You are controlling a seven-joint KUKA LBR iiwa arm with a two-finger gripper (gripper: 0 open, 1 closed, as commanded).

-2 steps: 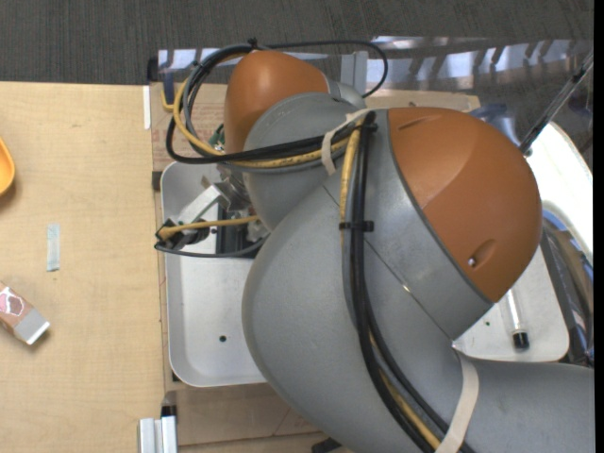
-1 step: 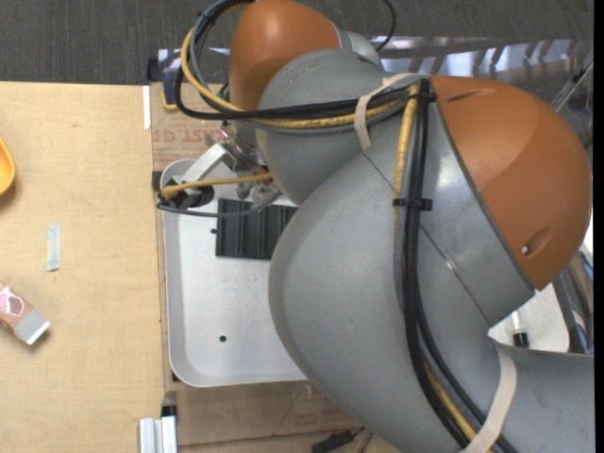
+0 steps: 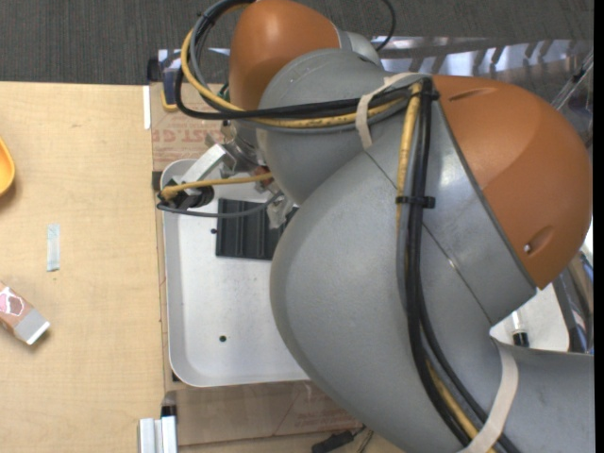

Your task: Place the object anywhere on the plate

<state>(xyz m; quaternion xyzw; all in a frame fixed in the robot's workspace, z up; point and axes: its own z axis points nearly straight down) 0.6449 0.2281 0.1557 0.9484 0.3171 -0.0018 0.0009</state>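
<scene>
We see the arm (image 3: 377,253) leaning far over the white bin (image 3: 217,347), its grey bulk and orange caps covering the bin's right side and most of its far edge. That posture makes sense to us if the program is working low down at the bin's far left corner. There the gripper (image 3: 243,217) sits as a dark block just above the bin floor, with the yellow and black cables (image 3: 283,111) looping over the wrist towards it. Whether the gripper is wide, narrow or holding anything we cannot tell, because the wrist hides its working end. A curved white rim (image 3: 168,179) hugs the same far left corner, and we take it for the plate, though we are not sure. We cannot say which thing is the object to be placed. The candidates we can see lie on the wooden desk (image 3: 85,385) to the left of the bin, well apart from the gripper: a pink and white block (image 3: 19,314) near the desk's left edge, a small grey strip (image 3: 53,248) further in, and an orange thing (image 3: 5,166) cut off by the left edge. Nothing rests on the bare near half of the bin floor but a dark speck (image 3: 223,339), so we judge the placing not yet confirmed.
</scene>
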